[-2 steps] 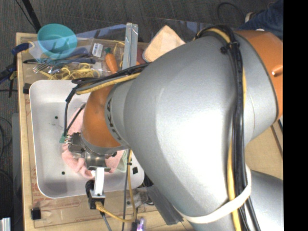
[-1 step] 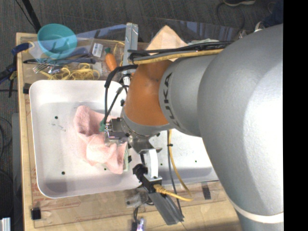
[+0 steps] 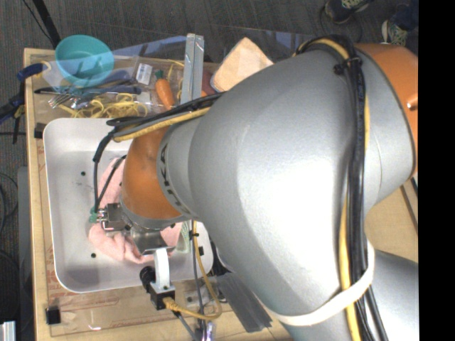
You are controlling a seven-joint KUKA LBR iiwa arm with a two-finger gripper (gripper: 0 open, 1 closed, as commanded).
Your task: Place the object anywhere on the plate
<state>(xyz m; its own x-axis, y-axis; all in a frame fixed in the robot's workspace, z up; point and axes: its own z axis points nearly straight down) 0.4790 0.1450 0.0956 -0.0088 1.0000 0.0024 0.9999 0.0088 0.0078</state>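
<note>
A: Where's the object?

B: Can't pick out any separate object w/ certainty. What shows in the left bin [image 3: 67, 190] is a pink plate [image 3: 106, 244], mostly under the arm [image 3: 284, 190]. Soft, wavy-looking rim, pale pink. One bit peeks out upper left of the wrist, a bigger bit lower left.

A: Long axis? Which way does it point?

B: Can't tell. Too much is covered. The visible pink runs roughly top to bottom along the bin's middle, but that's just what the arm leaves uncovered.

A: Gripper?

B: The gripper [image 3: 117, 219] is down over the plate, approx. at the bin's centre. Metal wrist block below the orange band [image 3: 146, 183], w/ a small green spot on its left side. Whether it's wide, narrow or holding sth, can't tell; the wrist covers that.

A: Around it?

B: Black cable [image 3: 135, 128] runs along the arm from upper left. A white clip [image 3: 162, 268] and yellow cable [image 3: 192, 305] hang near the bin's lower right corner. Behind the bin, at the top: a teal bowl [image 3: 84, 57], yellow rubber bands [image 3: 114, 107], an orange carrot [image 3: 165, 92], a clear bag [image 3: 153, 62], and a tan wedge [image 3: 242, 61] like bread or a sponge. Wooden bench [image 3: 39, 290] beneath, dark carpet [image 3: 142, 6] beyond.
</note>
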